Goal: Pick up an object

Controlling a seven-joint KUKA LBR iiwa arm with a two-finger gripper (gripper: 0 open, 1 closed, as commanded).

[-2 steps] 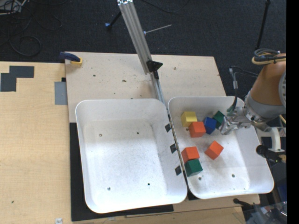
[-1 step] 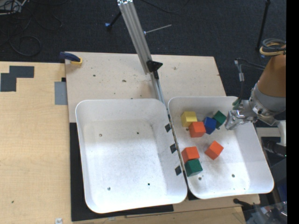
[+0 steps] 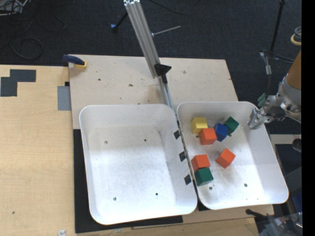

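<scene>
The arm (image 3: 294, 85) comes in from the right edge, its grey wrist bent down and leftward so that the gripper (image 3: 255, 120) hangs over the right rim of the right bin (image 3: 275, 171). Whether the jaws stand wide or narrow I cannot tell; nothing is seen between them, and they are apart from every block.

Going left to right, a light wooden panel with dark cut-outs lies at the far left. Next is the pale, speckled surface (image 3: 123, 80), with a small blue and yellow clamp (image 3: 75, 61) at its far left corner. The left bin (image 3: 93, 132) sits on it, white and shallow. A slanted aluminium bar (image 3: 142, 33) rises from between the 2 bins toward the far side.

The right bin holds 7 blocks: a yellow block (image 3: 198, 124), an orange block (image 3: 207, 136) touching it, a blue block (image 3: 221, 131), a green block (image 3: 231, 125) farthest right of that cluster, then nearer, a second orange block (image 3: 200, 162) with a second green block (image 3: 204, 175) just beside it, and a third orange block (image 3: 225, 158) alone. Dark carpet and cables lie beyond.
</scene>
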